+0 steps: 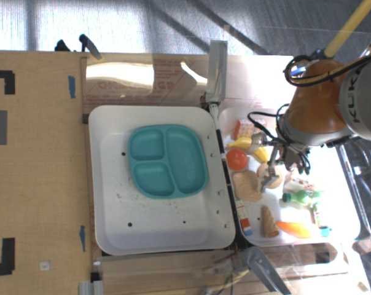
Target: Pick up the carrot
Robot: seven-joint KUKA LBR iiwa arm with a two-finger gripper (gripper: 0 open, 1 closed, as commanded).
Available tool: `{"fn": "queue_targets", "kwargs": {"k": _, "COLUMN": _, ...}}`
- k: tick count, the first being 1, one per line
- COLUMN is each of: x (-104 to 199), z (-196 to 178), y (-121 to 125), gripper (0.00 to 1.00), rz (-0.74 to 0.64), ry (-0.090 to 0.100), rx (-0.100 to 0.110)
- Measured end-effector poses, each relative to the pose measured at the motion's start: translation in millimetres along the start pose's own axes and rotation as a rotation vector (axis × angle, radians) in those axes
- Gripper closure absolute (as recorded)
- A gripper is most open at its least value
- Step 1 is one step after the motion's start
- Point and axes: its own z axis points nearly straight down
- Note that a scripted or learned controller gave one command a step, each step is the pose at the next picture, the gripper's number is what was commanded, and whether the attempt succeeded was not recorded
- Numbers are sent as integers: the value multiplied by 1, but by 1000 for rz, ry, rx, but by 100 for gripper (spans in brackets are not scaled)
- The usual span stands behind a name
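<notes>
Arm point(324, 100): reaching in from the right, orange band bulging above the wrist, hanging over the right bin point(345, 226) and covering much of its upper half.
Gripper point(273, 178): low over the middle of the right bin, fingers pointing down beside the tan bread-like piece point(247, 186); dark cables and glare tangle around it, so I cannot tell how wide the fingers are parted or whether anything sits between them.
Carrot point(294, 228): lying flat near the bottom of the right bin, orange, tip pointing left, below the gripper and apart from it.
Carrot's neighbours: a brown cone-shaped piece point(269, 221) just to its left, a green item point(299, 195) above it; the small blue bit point(324, 231) at its right end is too small to name.
Other right-bin items: red tomato point(237, 159) and yellow piece point(242, 144) up by the divider, a red-and-white packet point(243, 129) partly tucked under the cables.
Right bin floor: washed out by bright light, so its edges and small objects blur.
Left bin point(105, 183): holds a teal divided plate point(167, 160), fully visible, with dark specks on the white floor around it.
Bottom edge: a grey bracket point(265, 275) is cut off by the frame.
</notes>
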Motion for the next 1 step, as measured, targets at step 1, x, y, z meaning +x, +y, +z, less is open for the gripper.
{"fn": "queue_targets", "kwargs": {"k": 1, "x": 3, "z": -94, "y": 81, "gripper": 0, "rz": 330, "ry": 4, "rx": -3}}
